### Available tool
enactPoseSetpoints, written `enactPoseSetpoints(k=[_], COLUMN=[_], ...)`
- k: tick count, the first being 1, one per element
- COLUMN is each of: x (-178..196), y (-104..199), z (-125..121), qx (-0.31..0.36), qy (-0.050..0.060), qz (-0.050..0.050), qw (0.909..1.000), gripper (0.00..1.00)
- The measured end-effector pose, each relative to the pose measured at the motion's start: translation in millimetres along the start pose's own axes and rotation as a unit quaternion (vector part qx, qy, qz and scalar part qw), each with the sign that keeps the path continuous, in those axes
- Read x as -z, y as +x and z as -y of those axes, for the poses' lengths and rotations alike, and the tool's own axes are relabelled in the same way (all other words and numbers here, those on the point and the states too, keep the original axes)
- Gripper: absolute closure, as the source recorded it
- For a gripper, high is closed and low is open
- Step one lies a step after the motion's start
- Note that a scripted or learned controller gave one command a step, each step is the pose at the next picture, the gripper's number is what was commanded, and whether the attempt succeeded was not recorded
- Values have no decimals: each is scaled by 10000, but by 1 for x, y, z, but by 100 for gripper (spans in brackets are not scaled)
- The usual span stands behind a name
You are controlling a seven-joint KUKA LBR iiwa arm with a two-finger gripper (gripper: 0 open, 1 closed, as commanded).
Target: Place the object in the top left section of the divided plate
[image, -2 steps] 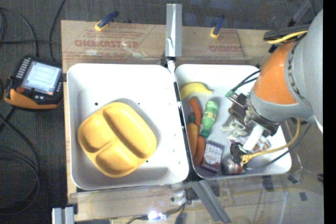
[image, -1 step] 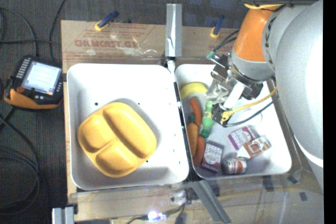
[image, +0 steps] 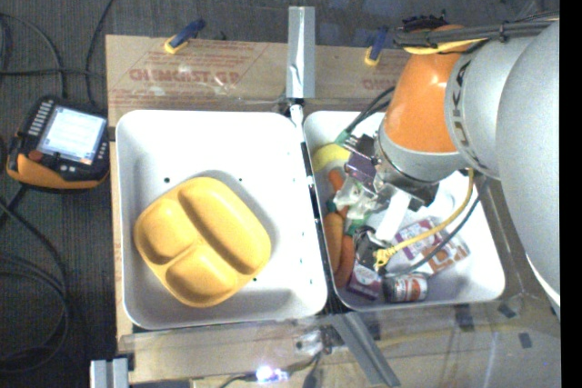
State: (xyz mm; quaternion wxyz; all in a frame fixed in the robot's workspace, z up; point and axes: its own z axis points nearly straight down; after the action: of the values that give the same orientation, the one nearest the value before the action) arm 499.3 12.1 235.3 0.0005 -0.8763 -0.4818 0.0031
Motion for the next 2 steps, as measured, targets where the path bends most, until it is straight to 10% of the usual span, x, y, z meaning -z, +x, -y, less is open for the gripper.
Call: enactPoseSetpoints(k=[2], x=[59], y=[148], z=[-21], qx=[1623], qy=[-22], qz=[8], qw=[9867], gripper=[100])
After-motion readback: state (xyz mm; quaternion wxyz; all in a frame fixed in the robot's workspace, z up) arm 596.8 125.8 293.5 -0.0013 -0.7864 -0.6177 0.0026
